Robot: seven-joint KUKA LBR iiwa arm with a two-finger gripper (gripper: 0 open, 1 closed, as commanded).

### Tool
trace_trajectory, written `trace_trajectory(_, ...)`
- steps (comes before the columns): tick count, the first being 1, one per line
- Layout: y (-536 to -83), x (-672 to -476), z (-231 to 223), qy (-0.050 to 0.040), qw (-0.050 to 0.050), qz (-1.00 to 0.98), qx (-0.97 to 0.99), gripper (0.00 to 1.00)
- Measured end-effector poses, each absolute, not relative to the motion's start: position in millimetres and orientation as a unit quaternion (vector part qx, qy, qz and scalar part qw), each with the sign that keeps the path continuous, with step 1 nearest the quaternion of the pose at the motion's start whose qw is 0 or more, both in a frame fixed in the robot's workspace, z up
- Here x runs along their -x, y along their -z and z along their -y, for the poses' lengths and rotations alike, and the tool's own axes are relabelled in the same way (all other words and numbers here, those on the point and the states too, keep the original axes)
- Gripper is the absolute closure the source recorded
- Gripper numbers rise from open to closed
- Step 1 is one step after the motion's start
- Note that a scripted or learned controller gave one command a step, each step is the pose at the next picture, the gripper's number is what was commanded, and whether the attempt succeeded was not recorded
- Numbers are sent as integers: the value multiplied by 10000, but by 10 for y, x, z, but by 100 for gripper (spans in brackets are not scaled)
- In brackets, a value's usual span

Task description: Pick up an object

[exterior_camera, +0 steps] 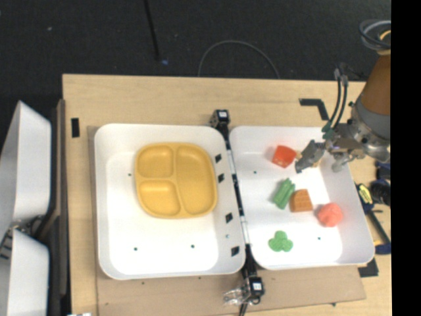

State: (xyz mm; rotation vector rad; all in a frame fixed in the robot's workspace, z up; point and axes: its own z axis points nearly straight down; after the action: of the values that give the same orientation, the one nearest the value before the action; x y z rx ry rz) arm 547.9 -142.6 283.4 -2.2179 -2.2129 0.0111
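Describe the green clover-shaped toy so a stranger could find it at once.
Look in the right bin, the one without the yellow plate. Along its near edge lies the green clover-shaped toy. It is three-lobed and alone, unlike the long green block touching the orange block.

The grey arm (368,114) came in from the right. Its gripper (322,158) hung low, with two fingers spread apart and nothing between them.
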Motion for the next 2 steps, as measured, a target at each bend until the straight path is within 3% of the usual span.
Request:
trace_trajectory(1,-2899,-5499,1421,4,-4,7073,7070,0)
trace_trajectory(2,-2479,-5504,1409,-11,1,7065,7077,0)
